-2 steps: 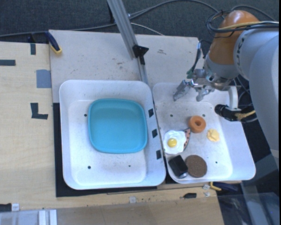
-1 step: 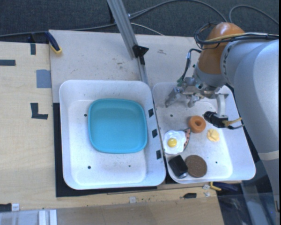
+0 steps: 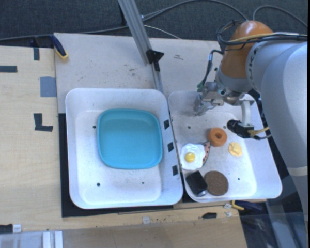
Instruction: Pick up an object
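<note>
In the camera view, the arm (image 3: 279, 71) reached in from 3 o'clock, and its orange band (image 3: 248, 32) sat at 1 o'clock of the right bin (image 3: 250, 177). The gripper (image 3: 201, 106) hung over that bin's 11 o'clock corner, above bare white floor and well apart from every object there. It was too blurred to tell whether it was spread or closed, and nothing could be seen in its grasp.

A donut (image 3: 217, 136) lay near the bin's middle. At 4 o'clock from it, near but not touching, sat a small yellow piece (image 3: 235, 149). A fried egg (image 3: 192, 156) lay at 8 o'clock from the donut, close to the bin's left wall. A thin reddish strip (image 3: 206, 151), perhaps bacon, lay against the egg's right edge, between egg and donut. At the bin's 6 o'clock lay a brown disc (image 3: 216, 183), and a black block (image 3: 196, 182) was just beside it at 9 o'clock, seemingly touching.

The left bin (image 3: 82, 138) held a blue plate (image 3: 129, 138), flat at its centre.
</note>
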